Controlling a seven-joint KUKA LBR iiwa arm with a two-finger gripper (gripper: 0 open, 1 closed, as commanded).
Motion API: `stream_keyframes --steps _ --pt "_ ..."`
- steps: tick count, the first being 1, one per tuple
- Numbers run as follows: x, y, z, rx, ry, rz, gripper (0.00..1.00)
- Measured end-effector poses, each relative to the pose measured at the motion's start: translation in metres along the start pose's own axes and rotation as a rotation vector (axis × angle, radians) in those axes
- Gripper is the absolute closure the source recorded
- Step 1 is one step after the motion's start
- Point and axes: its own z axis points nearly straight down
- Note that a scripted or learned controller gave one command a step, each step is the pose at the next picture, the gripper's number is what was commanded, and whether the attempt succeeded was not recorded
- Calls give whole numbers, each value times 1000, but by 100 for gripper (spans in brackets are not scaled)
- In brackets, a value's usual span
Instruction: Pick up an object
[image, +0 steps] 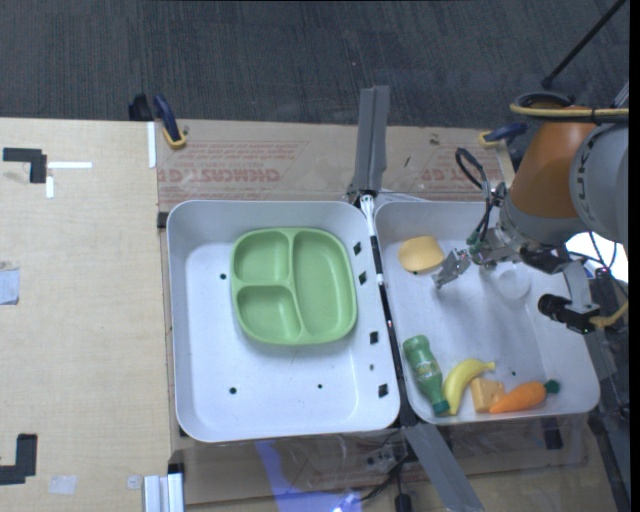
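The right bin (500, 325) holds a yellow rounded piece (421, 254) at its back left. Along its front lie a green bottle (424, 373), a banana (462, 382), an orange block (485, 393) and a carrot (521, 397). My gripper (452, 270) hangs over the back of this bin, just right of the yellow piece, its fingers pointing down and left. Nothing shows between the fingers. The grey arm with its orange band (552, 170) comes in from the upper right.
A green divided plate (294, 286) lies in the left bin (200, 330). A grey divider bar (372, 140) stands between the bins at the back. Cables and a black fitting (566, 312) hang at the right bin's right side.
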Motion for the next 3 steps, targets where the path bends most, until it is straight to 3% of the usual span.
stream_keyframes --steps 1,2,3 --pt "38 27 0 -1 0 -75 0" --pt "34 54 -1 -2 -1 -26 0" --pt "46 57 -100 -3 -2 -337 0"
